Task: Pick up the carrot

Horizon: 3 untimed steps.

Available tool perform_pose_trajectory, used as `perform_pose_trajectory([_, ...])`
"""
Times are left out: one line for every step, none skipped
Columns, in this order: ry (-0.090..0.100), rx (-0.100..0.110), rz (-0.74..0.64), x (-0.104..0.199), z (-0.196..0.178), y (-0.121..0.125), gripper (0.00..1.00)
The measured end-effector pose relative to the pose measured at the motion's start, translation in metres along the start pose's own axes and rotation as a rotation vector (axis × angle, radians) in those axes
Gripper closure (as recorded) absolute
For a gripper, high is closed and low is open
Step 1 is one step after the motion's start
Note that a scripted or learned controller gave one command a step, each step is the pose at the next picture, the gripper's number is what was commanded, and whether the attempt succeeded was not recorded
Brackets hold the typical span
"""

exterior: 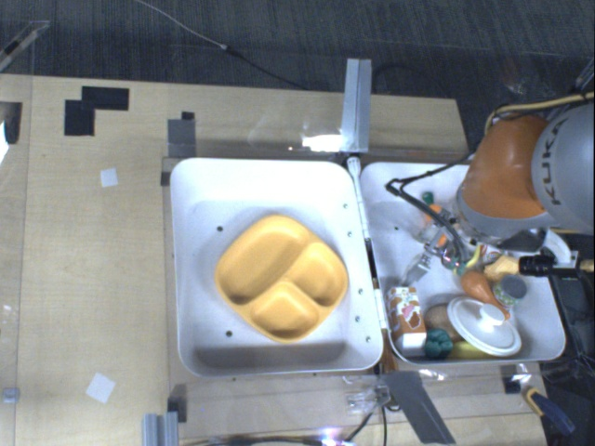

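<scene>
Carrot (pixel 476 286), orange and short with a tapered end, lay in the right bin (pixel 554 340) at frame right, just under the tool (pixel 453 249), beside the white lid (pixel 483 323).

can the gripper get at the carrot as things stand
Probably yes. The carrot lies in the right bin right under the arm's wrist, with the gripper just beside it. The white lid and other clutter crowd it closely, so a clean grasp is less sure.
</scene>
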State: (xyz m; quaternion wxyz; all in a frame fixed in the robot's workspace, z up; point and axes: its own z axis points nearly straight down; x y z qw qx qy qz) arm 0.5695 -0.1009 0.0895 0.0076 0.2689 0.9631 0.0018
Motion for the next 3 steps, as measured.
perform_pose_trajectory([0.003,0.003,0.213,-0.041,0.002,0.01,0.0])
perform_pose_trajectory([0.001,0.002,0.284,0.027,0.0,-0.006,0.0])
perform_pose_trajectory([0.003,0.004,0.547,-0.023,0.001,-0.046,0.0])
